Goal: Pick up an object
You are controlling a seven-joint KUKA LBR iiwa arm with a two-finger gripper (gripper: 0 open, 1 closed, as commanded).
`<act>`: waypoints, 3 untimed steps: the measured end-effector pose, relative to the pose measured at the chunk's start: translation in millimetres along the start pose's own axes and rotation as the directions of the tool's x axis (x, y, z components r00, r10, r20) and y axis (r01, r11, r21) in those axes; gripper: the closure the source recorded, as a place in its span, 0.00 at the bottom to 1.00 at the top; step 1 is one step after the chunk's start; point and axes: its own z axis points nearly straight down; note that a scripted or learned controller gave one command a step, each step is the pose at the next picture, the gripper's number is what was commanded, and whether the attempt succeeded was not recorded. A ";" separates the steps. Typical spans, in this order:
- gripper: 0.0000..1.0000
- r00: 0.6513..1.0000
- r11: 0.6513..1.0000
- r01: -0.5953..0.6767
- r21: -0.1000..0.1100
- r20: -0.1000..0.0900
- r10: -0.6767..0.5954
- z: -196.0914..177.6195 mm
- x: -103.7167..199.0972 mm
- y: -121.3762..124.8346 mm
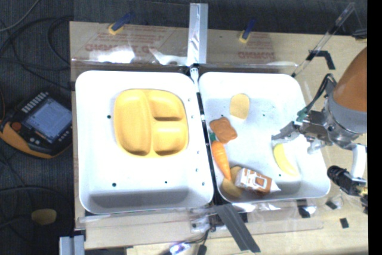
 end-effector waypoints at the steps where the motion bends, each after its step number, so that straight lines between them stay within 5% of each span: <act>1: 0.00 0.986 0.986 -0.166 -0.001 0.001 0.166 -73.1 40.4 -8.1; 2: 0.00 0.994 0.994 -0.111 -0.007 -0.003 0.111 112.0 28.2 -3.6; 3: 0.00 1.000 1.000 0.025 -0.001 0.000 -0.025 20.6 94.7 50.8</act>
